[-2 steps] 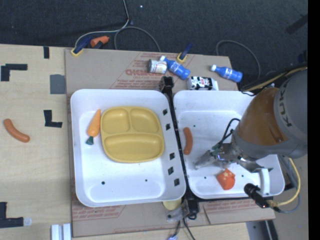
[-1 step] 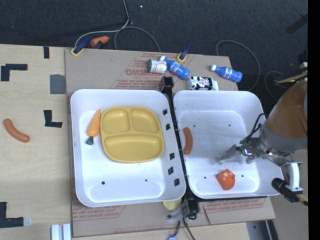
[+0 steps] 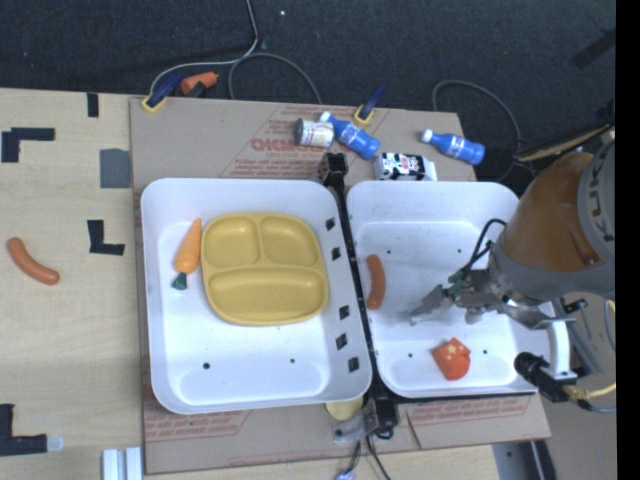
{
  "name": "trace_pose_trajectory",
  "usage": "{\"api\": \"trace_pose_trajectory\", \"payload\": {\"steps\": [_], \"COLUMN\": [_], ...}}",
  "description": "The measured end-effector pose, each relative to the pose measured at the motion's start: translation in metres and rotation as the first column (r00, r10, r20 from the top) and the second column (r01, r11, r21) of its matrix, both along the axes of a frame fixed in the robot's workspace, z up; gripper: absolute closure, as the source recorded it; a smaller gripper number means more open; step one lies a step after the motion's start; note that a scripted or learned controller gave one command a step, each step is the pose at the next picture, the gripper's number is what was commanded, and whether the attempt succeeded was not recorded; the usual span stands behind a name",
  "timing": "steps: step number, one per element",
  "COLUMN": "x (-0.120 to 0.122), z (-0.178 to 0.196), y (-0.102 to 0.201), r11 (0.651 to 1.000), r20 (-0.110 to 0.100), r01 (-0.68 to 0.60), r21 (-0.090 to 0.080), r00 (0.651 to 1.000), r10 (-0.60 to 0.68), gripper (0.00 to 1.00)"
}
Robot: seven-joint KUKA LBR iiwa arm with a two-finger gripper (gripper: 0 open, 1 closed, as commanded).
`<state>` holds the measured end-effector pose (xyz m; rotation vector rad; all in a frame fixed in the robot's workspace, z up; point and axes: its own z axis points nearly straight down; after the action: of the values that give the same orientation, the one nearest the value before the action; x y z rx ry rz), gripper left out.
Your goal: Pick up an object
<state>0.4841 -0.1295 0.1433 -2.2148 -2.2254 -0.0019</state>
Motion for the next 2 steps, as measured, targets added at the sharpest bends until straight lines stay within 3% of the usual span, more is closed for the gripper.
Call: {"api": "trace_pose_trajectory", "payload": {"steps": [1,2], "x": [0.033,0.028], "z": [-0.061,-0.018], "y": [-0.098,-0.01], "r11": [1.0,1.0], "r20": [0.002,0.001], "r01": [0.008,-0.003], "r21": [-0.003,0.002], "r00": [1.0,1.0], "r10": [-0.008,0.003], "gripper": [0.0,0.0]}}
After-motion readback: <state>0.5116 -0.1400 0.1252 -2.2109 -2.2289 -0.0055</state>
